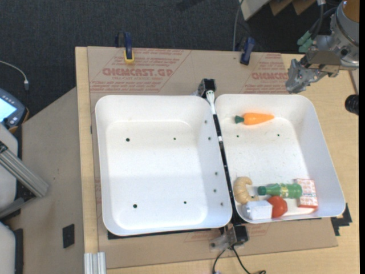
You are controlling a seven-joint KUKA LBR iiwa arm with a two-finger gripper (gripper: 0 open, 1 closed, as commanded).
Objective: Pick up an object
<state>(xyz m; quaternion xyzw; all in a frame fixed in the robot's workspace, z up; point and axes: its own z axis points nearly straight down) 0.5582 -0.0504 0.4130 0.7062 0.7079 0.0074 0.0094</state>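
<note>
Nearest item: cluster at the near edge of the right bin (322, 153), listed left to right.
- Beige knobbly piece (242, 188), possibly ginger; the picture is too coarse to be sure. Touching the green bottle's cap end.
- White block (259, 211), lying against the bin's near wall.
- Green bottle (280, 190), on its side, running left to right.
- Red round piece (278, 206), tucked just under the bottle.
- Pink-and-white carton (307, 192), at the bottle's right end.

Left bin (108, 153): nothing listed.

Far part of right bin: orange carrot (255, 118), lying alone, well apart from the cluster, leaf end to the left.

Gripper (297, 80): outside the right bin, above the cardboard past its far right corner, carrying nothing. Whether the fingers are apart or together cannot be told here.

Step in hand: approach; nothing picked yet.

Handling note: the carrot looks the surest choice, being near the gripper and clear on all sides. Close across its narrow width near mid-length, descending straight. The cluster's pieces touch, so a grasp there risks nudging neighbours.
</note>
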